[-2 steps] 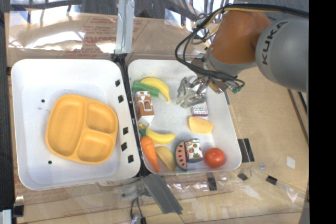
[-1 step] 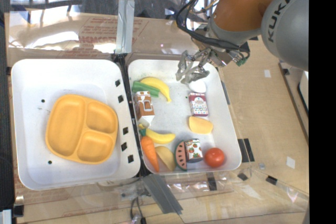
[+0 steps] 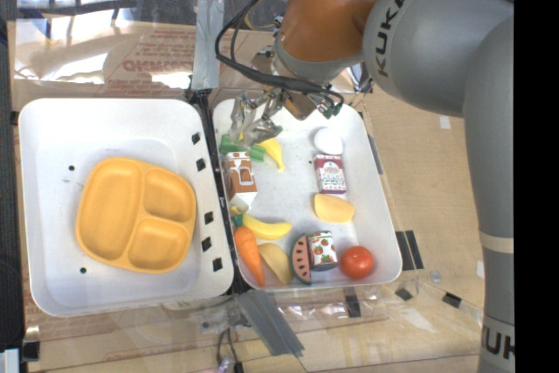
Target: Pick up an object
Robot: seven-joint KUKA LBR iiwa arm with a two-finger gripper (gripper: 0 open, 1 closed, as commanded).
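Note:
My gripper [image 3: 252, 120] hangs low over the far left corner of the right bin [image 3: 374, 188], under the orange wrist band. Just beneath it lie a green toy [image 3: 234, 144] and a small yellow banana [image 3: 275, 154]. A brown and white carton [image 3: 240, 174] stands right below those, against the bin's left wall. Nothing shows as lifted off the bin floor.
The right bin also holds a white round piece [image 3: 329, 140], a red carton [image 3: 330, 173], a yellow fruit [image 3: 334, 208], a longer banana [image 3: 266, 229], a carrot [image 3: 248, 256], a watermelon slice [image 3: 301, 259], a small can [image 3: 322, 249] and a tomato [image 3: 356, 262]. A yellow divided tray [image 3: 135, 214] lies in the left bin [image 3: 52, 127].

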